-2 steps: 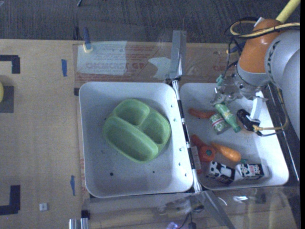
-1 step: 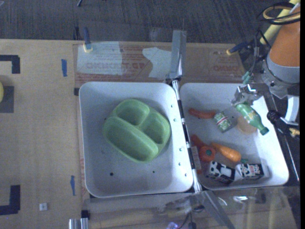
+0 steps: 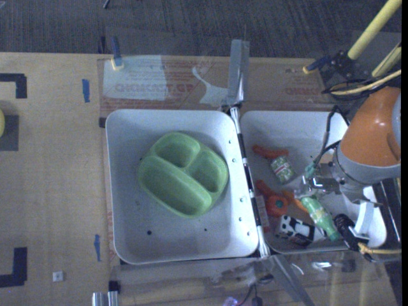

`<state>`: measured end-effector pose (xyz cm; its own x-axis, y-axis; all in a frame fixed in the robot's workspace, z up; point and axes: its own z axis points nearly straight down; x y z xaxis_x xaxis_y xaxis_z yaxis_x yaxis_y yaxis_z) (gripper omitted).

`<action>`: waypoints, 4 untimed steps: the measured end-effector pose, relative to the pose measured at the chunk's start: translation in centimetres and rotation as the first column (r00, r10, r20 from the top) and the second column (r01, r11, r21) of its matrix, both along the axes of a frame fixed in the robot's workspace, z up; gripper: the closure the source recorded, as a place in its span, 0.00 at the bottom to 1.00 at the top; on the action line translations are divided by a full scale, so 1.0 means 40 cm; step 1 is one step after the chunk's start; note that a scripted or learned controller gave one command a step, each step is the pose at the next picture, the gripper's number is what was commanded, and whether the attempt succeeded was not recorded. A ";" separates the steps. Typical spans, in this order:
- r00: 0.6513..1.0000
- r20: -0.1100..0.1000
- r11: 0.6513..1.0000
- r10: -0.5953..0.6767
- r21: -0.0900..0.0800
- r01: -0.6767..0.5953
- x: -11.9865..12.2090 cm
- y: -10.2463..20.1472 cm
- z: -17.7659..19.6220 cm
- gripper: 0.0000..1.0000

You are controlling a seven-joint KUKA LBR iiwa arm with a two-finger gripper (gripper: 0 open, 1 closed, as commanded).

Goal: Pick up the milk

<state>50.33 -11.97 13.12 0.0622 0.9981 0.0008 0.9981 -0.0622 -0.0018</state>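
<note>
Grey arm w/ orange band, black cable, metal claw

Setting: robotics lab or test workcell.
Work surface: flat light-brown wooden bench marked with black corner brackets and short strips of blue tape.
Fixtures: two shallow white plastic bins, left and right, set side by side and bolted along a shared metal divider.
Machinery: grey robot arm with an orange band, with loose cabling beside it, reaching over the right bin.
Floor: dark grey carpet beyond the bench.
Test objects: green sectioned plastic plate and small toy items.
</note>
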 end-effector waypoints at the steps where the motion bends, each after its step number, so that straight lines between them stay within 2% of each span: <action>1: 0.999 0.002 0.999 -0.041 -0.001 0.041 -0.060 0.136 0.132 1.00; 2: 0.988 0.002 0.988 -0.151 -0.001 0.151 -0.058 0.108 0.563 1.00; 3: 0.998 0.000 0.998 0.055 0.000 -0.055 -0.061 0.184 0.131 1.00; 4: 0.986 -0.001 0.986 0.168 0.000 -0.168 -0.055 0.448 0.080 1.00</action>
